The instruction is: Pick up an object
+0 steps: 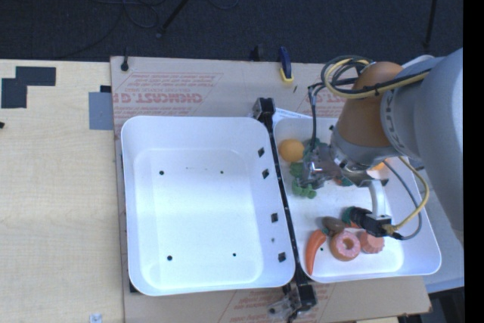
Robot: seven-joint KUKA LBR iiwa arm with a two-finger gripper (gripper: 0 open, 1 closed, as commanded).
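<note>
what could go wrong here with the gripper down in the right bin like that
1. The gripper sits low by the small green object, close to the right bin wall that borders the left bin; a slightly off descent may scrape that wall.
2. The orange ball lies just beside it and would likely roll if nudged.
3. The carrot, pink donut and neighbouring toys are bunched together, so a later grasp there might catch two things.

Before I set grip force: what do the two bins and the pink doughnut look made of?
Left bin and right bin: likely rigid plastic, smooth and glossy white, with rounded moulded rims. Pink doughnut: probably a plastic or rubber toy, with uniform pink colour and a slight sheen; the view cannot show whether it is hard or soft.
</note>
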